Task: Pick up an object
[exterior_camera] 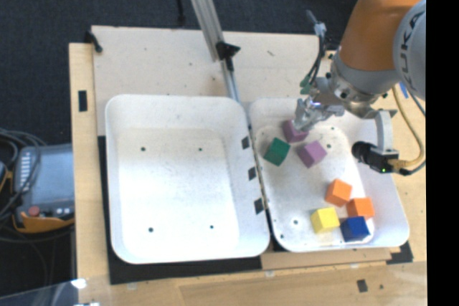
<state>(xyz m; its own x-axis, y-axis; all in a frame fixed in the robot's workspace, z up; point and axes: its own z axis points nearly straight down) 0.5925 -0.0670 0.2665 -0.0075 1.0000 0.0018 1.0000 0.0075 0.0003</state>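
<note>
**End effector down on the purple cube in the right bin**

From my seat, the left bin [179, 175] comes first. In the right bin [301, 236] a green cube [276, 151] sits just beside the purple cube [292, 130], where the end effector [305, 118] hovers low; how wide it stands I cannot tell. A second purple cube [311, 153] lies near. I judge it light, stiff foam, best pinched across two flat faces. No long axis; it sits turned diagonally.

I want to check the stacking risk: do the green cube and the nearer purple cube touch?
Apart. The camera view shows white bin floor between the green foam cube and the purple foam cube.
</note>
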